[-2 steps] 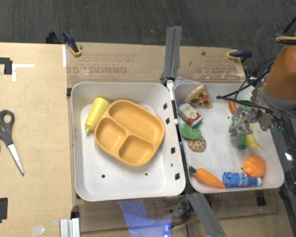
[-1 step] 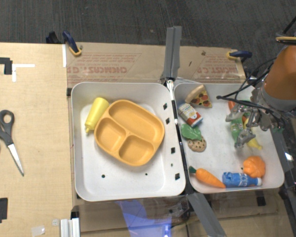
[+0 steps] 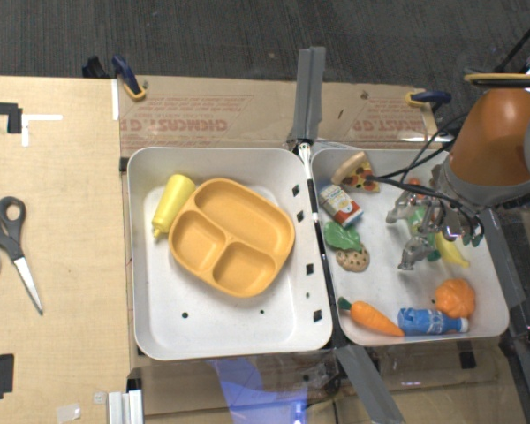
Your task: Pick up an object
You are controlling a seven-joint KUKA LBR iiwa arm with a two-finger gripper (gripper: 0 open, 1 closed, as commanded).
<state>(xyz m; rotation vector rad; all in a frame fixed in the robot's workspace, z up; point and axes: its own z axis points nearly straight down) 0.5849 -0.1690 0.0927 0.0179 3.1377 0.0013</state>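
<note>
The hand (image 3: 421, 234) hangs low inside the right bin (image 3: 490, 325), its metal fingers pointing down toward the bin floor. A yellow banana (image 3: 451, 250) lies right against its right side, partly hidden behind the fingers; it may be touching them, but the view is too cluttered to tell whether the hand is open or closed, or whether it grips anything.

Around the hand, the right bin holds a pizza slice (image 3: 357, 172) near the top edge, a small red and white carton (image 3: 340, 206) below it, a green leafy piece (image 3: 342, 235), and a cookie (image 3: 353, 259) just beneath that. Along the bottom edge lie a carrot (image 3: 374, 318), a blue bottle (image 3: 432, 321) on its side, and an orange fruit (image 3: 456, 297) just above the bottle.

The left bin (image 3: 159, 325) holds an orange divided plate (image 3: 230, 235), with a yellow bottle (image 3: 172, 203) lying beside its upper left edge.

Scissors (image 3: 14, 246) rest on the worktop (image 3: 53, 325), well left of both bins.
</note>
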